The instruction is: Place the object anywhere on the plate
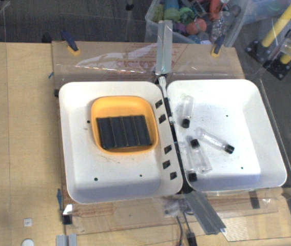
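An orange square plate point(100, 108) sits in the left white bin point(78, 178). A dark ribbed rectangular block point(123, 132) lies flat on the plate, covering most of its middle. In the right white bin point(248, 163) lie several clear plastic tubes with black caps: one point(186, 109) near the divider at the upper left, one point(214, 141) slanted in the middle, and one point(196, 158) along the lower left.
A divider strip point(167, 137) with black tabs runs between the two bins. A clear tub of coloured toys point(194, 6) stands behind the bench. Blue clamps point(72, 47) hold the plastic sheet at the back. Bare wood bench lies to the left.
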You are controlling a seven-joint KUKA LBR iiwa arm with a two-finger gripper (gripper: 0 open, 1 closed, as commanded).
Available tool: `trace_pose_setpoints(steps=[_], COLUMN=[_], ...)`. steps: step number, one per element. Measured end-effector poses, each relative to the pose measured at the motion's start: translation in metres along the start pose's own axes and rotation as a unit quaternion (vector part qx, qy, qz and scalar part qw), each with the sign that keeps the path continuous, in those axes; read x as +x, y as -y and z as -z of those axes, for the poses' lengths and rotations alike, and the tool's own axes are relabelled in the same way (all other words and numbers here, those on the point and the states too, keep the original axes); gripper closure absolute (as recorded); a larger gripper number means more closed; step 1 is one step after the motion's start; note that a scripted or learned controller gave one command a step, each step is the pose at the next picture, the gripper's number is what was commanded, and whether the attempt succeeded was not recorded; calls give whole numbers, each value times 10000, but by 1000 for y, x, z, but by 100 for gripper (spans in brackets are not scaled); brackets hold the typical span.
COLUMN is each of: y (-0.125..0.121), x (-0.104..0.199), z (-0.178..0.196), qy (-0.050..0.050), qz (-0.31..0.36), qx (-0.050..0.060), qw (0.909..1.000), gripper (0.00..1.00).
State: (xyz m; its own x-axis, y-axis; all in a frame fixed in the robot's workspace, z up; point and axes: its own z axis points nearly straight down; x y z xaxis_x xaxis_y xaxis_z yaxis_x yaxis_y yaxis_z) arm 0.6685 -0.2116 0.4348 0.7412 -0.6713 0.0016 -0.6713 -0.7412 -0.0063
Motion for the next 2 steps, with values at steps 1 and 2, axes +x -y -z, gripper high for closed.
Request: trace_pose_setpoints(steps=[1,2], y=[-2,-6], x=[2,5], z=[0,-1], qy=[10,19], qz=[909,2557], qx=[-2,-2], qw=[9959,9668], gripper=[100,100])
